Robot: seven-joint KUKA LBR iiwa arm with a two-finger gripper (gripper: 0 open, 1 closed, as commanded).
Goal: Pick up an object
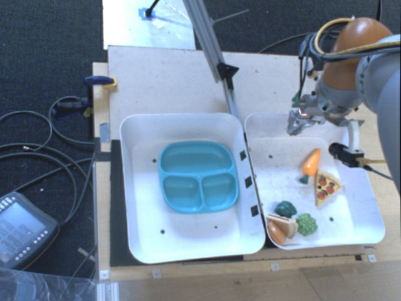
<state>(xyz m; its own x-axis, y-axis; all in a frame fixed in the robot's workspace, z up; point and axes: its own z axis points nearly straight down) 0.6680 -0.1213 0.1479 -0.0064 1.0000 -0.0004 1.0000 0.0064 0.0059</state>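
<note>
The right bin (357, 231) holds several toy foods. An orange carrot (311, 162) lies near its middle, a pizza slice (326, 187) just below it, and a dark green piece (286, 209), a light green broccoli (306, 224) and a sandwich-like toy (279, 228) sit at the front. My gripper (297, 125) hangs over the bin's back left part, above and to the left of the carrot. Nothing shows between its fingers.
A blue divided plate (198, 175) lies in the left bin (141, 231). A slanted metal rod (207, 33) crosses down to the wall between the bins. A black cable connector (341, 150) hangs beside the carrot. Cables and a pendant (22, 227) lie off the bench at left.
</note>
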